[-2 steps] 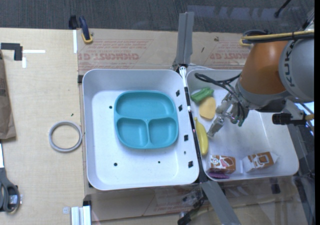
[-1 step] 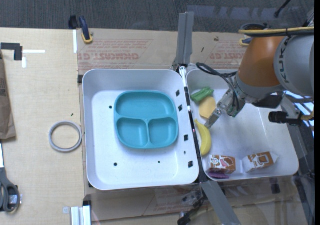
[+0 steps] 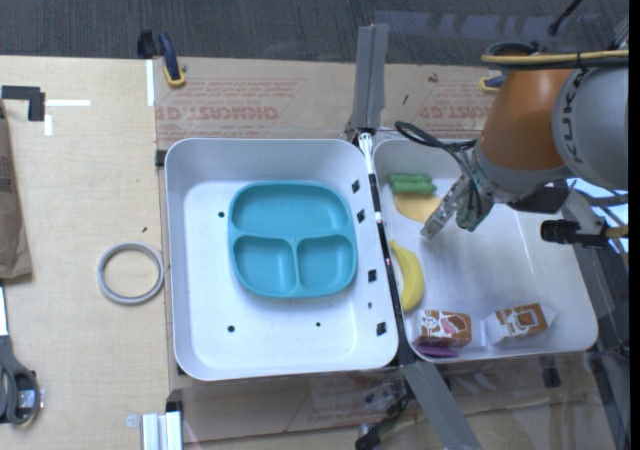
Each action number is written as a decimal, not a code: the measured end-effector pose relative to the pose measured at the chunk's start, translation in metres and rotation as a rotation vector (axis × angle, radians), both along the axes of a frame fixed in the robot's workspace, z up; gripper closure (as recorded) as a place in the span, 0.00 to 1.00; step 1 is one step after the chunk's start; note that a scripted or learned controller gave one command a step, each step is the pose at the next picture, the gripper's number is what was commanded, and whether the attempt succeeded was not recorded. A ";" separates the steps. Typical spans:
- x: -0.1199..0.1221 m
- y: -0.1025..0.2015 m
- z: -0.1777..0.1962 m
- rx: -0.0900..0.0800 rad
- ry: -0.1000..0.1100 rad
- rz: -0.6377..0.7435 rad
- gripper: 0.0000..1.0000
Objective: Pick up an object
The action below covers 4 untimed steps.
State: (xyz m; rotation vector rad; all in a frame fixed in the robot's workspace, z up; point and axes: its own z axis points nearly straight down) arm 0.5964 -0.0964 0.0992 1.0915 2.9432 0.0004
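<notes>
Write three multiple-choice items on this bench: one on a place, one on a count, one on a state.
1. Where does the teal divided tray lie?
A. left bin
B. right bin
C. bare bench

2. How many compartments does the tray have?
A. two
B. three
C. five

3. How does the end effector stand?
A. resting in the left bin
B. over the right bin, near the green item
C. above the tape ring

Key: 1 A, it sits inside the left bin; 2 B, one wide section above two smaller; 3 B, it hangs beside the green and yellow pieces.
</notes>
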 end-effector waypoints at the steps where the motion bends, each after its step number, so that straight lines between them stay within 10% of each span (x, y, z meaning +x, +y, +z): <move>1: 0.000 0.000 0.000 0.000 0.000 0.000 0.00; 2: 0.001 -0.001 0.008 0.000 -0.001 -0.001 1.00; 3: 0.001 -0.001 0.008 0.000 -0.001 -0.001 0.00; 4: -0.034 -0.005 -0.009 0.001 0.005 -0.156 0.00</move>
